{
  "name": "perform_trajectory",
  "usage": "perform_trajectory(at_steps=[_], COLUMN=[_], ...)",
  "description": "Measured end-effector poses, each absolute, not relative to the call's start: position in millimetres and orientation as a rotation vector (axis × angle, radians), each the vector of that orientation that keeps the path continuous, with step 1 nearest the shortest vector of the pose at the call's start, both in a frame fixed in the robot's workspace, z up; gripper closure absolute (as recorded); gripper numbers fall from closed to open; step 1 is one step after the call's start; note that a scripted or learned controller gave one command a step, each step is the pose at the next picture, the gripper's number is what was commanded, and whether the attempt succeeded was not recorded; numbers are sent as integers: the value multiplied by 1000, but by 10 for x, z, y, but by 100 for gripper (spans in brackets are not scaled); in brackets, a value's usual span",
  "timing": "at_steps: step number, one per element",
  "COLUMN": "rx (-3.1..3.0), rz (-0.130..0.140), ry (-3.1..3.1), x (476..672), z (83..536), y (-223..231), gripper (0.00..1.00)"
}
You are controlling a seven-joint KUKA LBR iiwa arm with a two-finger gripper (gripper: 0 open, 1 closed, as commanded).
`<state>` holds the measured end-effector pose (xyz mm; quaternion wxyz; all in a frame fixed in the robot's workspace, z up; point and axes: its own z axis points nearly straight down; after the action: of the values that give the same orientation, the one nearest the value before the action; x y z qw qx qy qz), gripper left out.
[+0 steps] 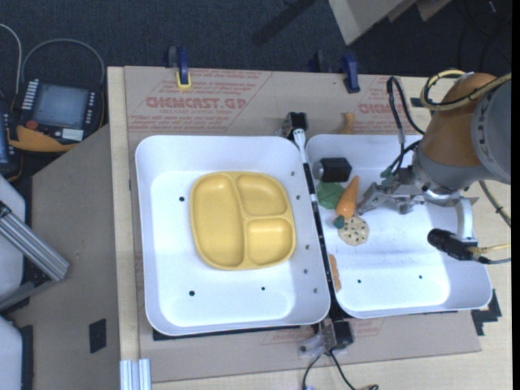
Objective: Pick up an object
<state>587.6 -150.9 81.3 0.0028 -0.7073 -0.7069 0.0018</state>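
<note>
In the right bin [406, 276], several small objects lie bunched at its left side: a black block [334, 169], a green leafy piece [328, 195], an orange carrot [348, 197] lying aslant, and a round speckled cookie [353, 231]. My gripper [375, 199] hangs low over the bin just right of the carrot and above the cookie, pointing left. Nothing is visibly held in it. The grey arm with its orange band [455, 128] comes in from the right.
The left bin [162, 218] holds a yellow divided plate [241, 218]. A small orange piece [335, 276] lies by the wall between the bins. Cables and a black part [451, 244] trail beside the wrist at the right bin's right side.
</note>
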Motion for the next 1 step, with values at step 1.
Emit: perform_trajectory(at_steps=[1], rx=[-2223], rz=[-1], ry=[-2221], x=[5895], z=[953], y=[-1511], gripper=[100])
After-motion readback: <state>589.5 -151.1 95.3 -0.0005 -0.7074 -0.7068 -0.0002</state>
